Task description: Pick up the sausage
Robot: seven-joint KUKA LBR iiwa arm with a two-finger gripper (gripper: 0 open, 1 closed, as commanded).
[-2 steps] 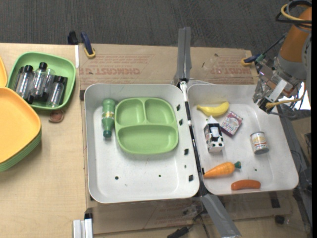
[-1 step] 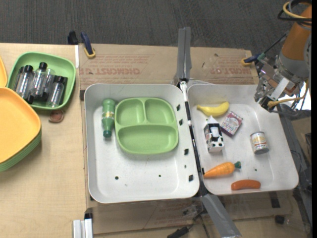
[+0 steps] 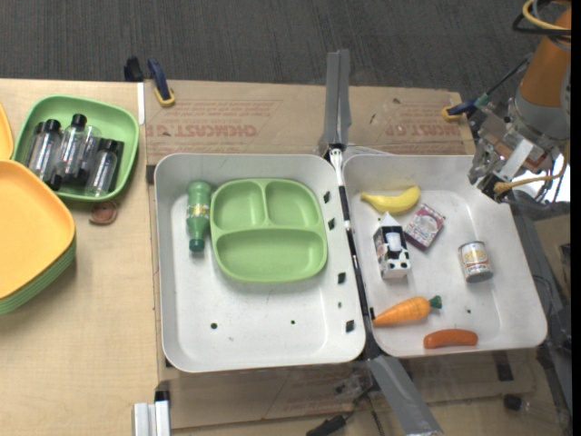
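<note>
**Take the sausage across its short side, and mind the front rim**

The sausage [image 3: 450,338] lies nearest to you. It is flat on the floor of the right bin [image 3: 517,302], close to the front rim, with its length along that rim. Just to its left lies the carrot [image 3: 402,312] (similar colour, so do not mix them), near it but not touching.

I think you should bring the jaws down so that they close across the sausage. One jaw will go on the rim side, so leave it some room from the wall.

Farther back stand the can [image 3: 474,262] and the milk carton [image 3: 392,251], both well apart from the sausage. The arm [image 3: 536,107] hangs over the far right corner of the bin. Whether its jaws are wide or narrow, I cannot tell.
</note>
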